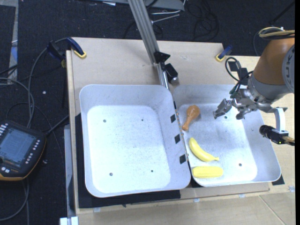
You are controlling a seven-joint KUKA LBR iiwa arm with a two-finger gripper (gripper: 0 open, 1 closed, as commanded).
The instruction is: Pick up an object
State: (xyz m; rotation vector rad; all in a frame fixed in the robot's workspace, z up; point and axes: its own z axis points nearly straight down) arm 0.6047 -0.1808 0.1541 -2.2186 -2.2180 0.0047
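Over right bin (262, 170), hand (233, 108) hovering with fingers spread open, gripping nothing. Drumstick-shaped toy (190, 116) lying near bin's left wall, left of hand. Banana (202, 152) resting toward bin's front; yellow block (207, 172) sitting just below banana. Left bin (93, 95) adjoining on counter (117, 62).

The grey arm (276, 64) reaches in from the right, its gripper (230, 109) hanging low with fingers spread apart.

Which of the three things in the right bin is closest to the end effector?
The orange-brown drumstick, left of the end effector; both yellow pieces lie nearer the bin's front.
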